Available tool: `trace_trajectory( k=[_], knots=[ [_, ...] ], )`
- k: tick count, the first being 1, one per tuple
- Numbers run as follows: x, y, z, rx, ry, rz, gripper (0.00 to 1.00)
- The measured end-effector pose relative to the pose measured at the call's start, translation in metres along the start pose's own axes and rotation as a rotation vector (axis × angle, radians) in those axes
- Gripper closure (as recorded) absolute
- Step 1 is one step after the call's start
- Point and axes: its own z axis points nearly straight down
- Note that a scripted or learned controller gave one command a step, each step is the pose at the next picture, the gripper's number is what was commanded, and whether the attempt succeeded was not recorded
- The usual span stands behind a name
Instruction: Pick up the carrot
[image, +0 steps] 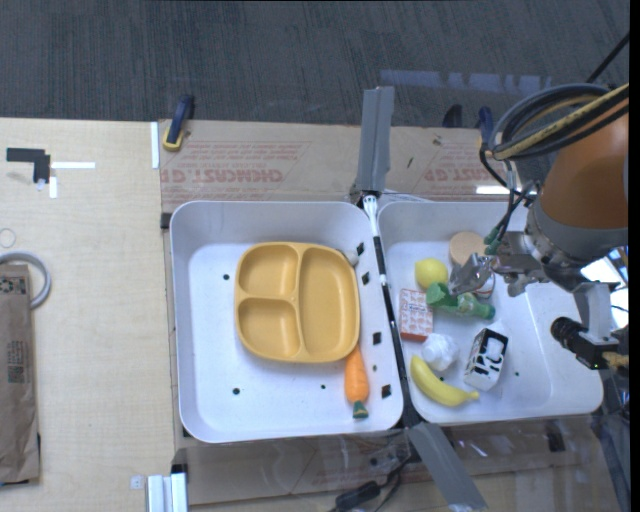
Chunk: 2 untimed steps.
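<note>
Camera view: carrot (356, 380) lies in left bin (195, 330), near its bottom right corner, just beside yellow plate (297, 300). Long way runs up-down, green end at bottom edge. End effector (472, 277) hangs over right bin (560, 390), above green toy (458, 300). Open or closed: cannot tell. Carrot sits left and lower from it, across wall between bins.
</note>
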Motion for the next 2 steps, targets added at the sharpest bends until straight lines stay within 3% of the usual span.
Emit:
trace_trajectory(
  k=[1,2],
  knots=[
    [0.024,-0.046,0.019,0.000,0.000,0.038,0.00],
    [-0.051,-0.057,0.062,0.001,0.001,0.173,0.00]
  ],
)
